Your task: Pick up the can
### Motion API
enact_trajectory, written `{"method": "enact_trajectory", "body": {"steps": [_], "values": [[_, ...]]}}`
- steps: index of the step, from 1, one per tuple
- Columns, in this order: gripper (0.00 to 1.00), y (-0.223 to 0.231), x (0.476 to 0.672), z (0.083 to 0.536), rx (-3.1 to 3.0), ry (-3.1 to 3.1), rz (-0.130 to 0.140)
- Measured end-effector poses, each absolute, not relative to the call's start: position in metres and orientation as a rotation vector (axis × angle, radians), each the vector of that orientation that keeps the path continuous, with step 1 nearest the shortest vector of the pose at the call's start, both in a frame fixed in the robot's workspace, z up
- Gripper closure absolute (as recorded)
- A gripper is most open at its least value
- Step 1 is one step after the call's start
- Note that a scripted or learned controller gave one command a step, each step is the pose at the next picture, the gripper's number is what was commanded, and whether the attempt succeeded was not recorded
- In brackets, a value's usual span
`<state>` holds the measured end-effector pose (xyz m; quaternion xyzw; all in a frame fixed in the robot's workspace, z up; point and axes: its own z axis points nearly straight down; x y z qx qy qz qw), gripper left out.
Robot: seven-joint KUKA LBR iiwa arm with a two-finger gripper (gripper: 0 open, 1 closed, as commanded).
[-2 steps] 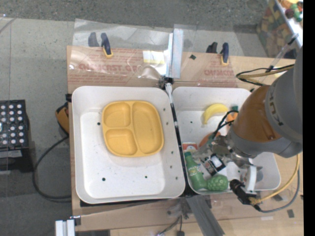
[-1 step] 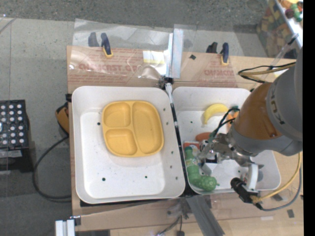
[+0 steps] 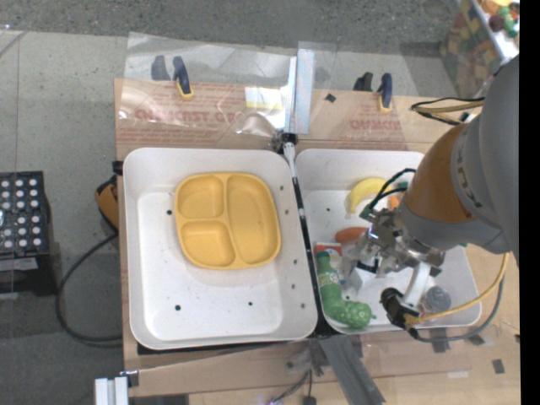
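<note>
A small grey round object (image 3: 436,297), which looks like the can's end, lies in the right bin (image 3: 333,169) near its front right corner, partly behind the wrist cabling. My gripper (image 3: 364,260) hangs low over the middle of that bin, to the left of the grey object and apart from it. The gripper is just right of a green bottle-like item (image 3: 325,268) and below a red-orange piece (image 3: 349,235). The arm's grey and orange body (image 3: 447,197) covers the bin's right side.
A yellow banana-like piece (image 3: 366,194) lies at the back of the right bin, and a green lumpy object (image 3: 347,311) at its front. The left bin (image 3: 152,260) holds a yellow compartment plate (image 3: 228,219). Yellow and black cables (image 3: 439,315) loop at the front right.
</note>
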<state>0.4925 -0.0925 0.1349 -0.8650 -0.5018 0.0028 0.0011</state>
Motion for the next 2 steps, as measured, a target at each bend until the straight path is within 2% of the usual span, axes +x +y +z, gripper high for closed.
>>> {"method": "enact_trajectory", "body": {"steps": [1,2], "values": [[1.0,-0.1035,0.5048,0.2485,-2.853,-1.32,0.008],[1.0,-0.1042,0.5045,0.2571,-2.854,-1.319,0.016]]}}
